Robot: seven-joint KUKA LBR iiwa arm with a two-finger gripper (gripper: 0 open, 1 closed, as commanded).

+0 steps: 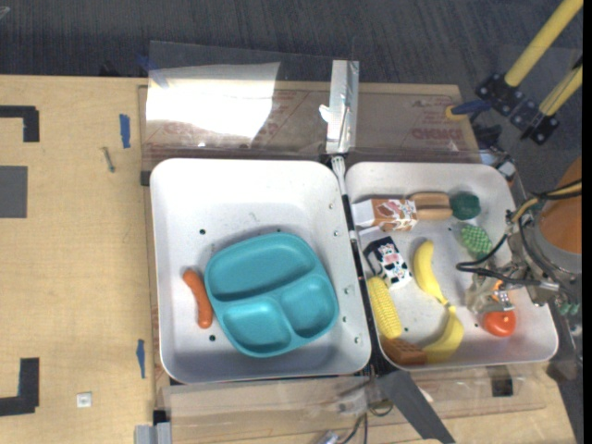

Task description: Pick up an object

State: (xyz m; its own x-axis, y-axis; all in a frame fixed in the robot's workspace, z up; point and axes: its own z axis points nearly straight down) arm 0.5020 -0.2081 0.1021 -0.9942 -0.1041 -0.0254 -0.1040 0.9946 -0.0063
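The right bin point(418, 177) holds several toy foods: a yellow banana point(427, 276), a corn cob point(384, 309), a black-and-white carton point(391, 260), a brown-and-white carton point(396, 213), a hot dog bun point(431, 203), a round green piece point(465, 204), a textured green piece point(477, 240) and a red tomato point(499, 323). My gripper point(490, 294) hangs low at the bin's right side, just above the tomato, amid black cables. Nothing is visibly held in it. The arm's orange band point(566, 234) is at the right edge.
The left bin point(176, 202) carries a teal divided plate point(270, 292) with an orange sausage point(198, 299) lying left of it. A brown piece point(404, 351) lies at the right bin's front, under the banana's end. Yellow poles point(546, 30) stand at the back right.
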